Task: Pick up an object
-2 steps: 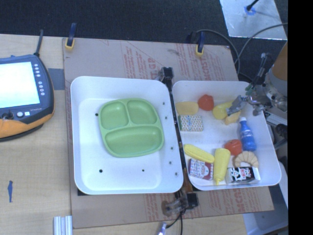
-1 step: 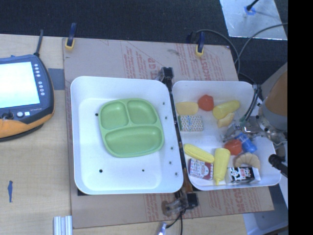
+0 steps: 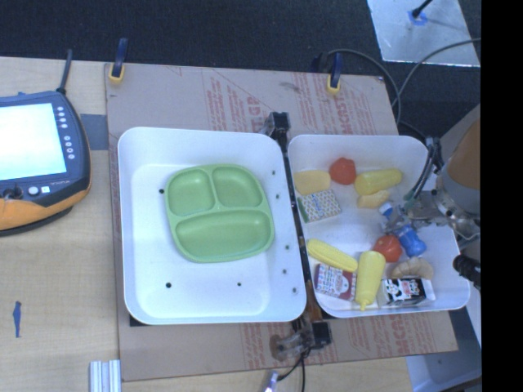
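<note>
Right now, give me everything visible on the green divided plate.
The green divided plate is pale green, looks like matte plastic, and is a rounded rectangle with a raised rim. Ridges split it into three compartments: two smaller ones along the far side and one wide one along the near side. All three look bare. It lies flat, right side up and slightly rotated, around the middle of the left white bin, resting on the bin's floor. Nothing else touches it; the toys lie in the right bin.

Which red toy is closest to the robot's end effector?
The red tomato-like toy low in the right bin, touching the blue piece, sits just beside the end effector. The other red toy lies farther up, near the bin's top.
</note>
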Available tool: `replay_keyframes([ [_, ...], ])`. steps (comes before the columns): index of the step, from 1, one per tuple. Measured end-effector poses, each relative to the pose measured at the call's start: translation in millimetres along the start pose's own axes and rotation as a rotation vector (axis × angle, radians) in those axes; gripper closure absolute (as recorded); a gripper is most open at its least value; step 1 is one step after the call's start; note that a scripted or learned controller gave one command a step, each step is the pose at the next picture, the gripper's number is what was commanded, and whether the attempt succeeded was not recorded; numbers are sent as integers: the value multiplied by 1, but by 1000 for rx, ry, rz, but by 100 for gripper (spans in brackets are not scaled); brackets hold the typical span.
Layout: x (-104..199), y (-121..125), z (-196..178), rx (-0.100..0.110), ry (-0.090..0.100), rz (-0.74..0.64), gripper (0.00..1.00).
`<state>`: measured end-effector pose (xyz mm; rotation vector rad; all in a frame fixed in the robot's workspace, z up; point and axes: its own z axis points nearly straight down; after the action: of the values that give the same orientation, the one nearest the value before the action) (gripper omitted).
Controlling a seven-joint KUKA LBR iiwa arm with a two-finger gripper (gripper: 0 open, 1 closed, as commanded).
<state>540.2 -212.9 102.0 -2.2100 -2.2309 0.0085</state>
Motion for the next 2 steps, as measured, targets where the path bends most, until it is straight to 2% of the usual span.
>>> replay_keyframes([
  [1,71,-9,11,0,3,2,100],
  [2,70,-9,1,1,1,-1,100],
])
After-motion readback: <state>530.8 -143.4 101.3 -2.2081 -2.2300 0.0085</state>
